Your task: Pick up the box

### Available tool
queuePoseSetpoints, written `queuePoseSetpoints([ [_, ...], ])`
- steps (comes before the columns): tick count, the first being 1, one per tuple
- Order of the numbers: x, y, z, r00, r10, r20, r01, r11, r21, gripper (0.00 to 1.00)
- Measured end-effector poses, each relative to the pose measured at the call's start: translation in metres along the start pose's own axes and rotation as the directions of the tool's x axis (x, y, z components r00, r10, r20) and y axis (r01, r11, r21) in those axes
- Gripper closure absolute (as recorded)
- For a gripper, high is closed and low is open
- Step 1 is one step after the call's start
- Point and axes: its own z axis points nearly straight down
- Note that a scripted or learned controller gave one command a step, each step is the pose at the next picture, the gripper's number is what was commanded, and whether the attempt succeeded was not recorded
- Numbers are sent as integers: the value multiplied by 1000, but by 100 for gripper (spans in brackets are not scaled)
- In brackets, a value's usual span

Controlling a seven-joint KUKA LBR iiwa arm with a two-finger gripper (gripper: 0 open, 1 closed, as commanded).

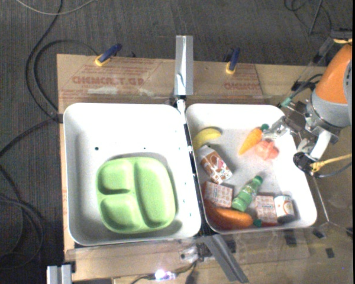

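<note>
Tabletop (77,76): brown board, carrying two shallow white bins side by side, with blue and yellow clamps along its far edge.

Left bin (83,123): white; contains one green divided tray (136,193), lying flat toward the near side.

Right bin (296,209): white; holds all the small items listed below.

Arm (337,84): grey with an orange band, entering from the right, its end over the bin's far right corner.

Jaws (276,129): at the far right of the right bin, just beside the carrot and the pink item. Cannot tell how far apart they stand; nothing is visible between them.

Sausage (229,218): orange-red, along the near wall.

Banana (206,136): yellow, far left corner.

Carrot (250,139): orange, tilted, near the far wall.

Green bottle (247,194): lying aslant, centre near side.

Box (219,193): patterned red and white, left near part of the bin, between the sausage and the bottle; apart from the jaws.

Pink item (266,150): just beside the carrot.
</note>
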Motion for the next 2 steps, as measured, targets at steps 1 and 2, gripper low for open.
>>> queuePoseSetpoints([
  [1,-32,-70,65,996,89,-12,-90,996,-12,0],
  [2,-38,-72,-80,962,274,-1,-274,962,0,0],
])
